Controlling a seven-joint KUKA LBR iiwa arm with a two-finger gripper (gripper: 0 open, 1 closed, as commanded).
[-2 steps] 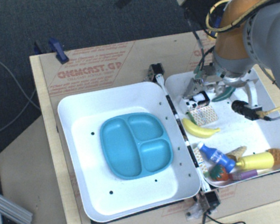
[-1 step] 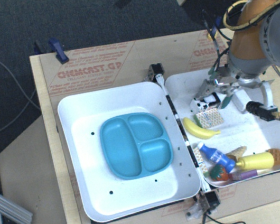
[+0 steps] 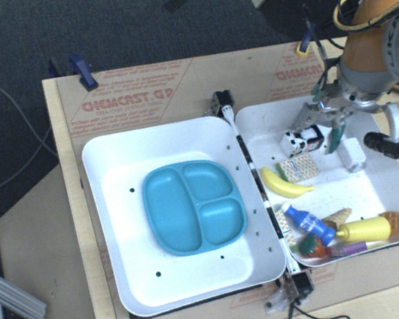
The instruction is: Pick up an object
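The right bin [image 3: 391, 182] holds several small things. A black-and-white toy [image 3: 298, 142] lies at its upper left, with a speckled pad [image 3: 298, 168] and a yellow banana [image 3: 283, 184] below it. A white block [image 3: 352, 155] lies near the middle. A blue piece [image 3: 309, 224], a yellow bottle [image 3: 362, 230] and a brown piece [image 3: 396, 220] crowd the front edge. My gripper [image 3: 321, 131] hangs low over the bin's upper part, just right of the black-and-white toy. It is open, with nothing held between its fingers.
The left bin [image 3: 120, 230] holds a blue divided plate [image 3: 192, 206]. A black divider strip [image 3: 248, 161] runs between the bins. The grey arm with its orange band [image 3: 369, 18] reaches in from the upper right. A black part [image 3: 384, 145] juts out beside the wrist.
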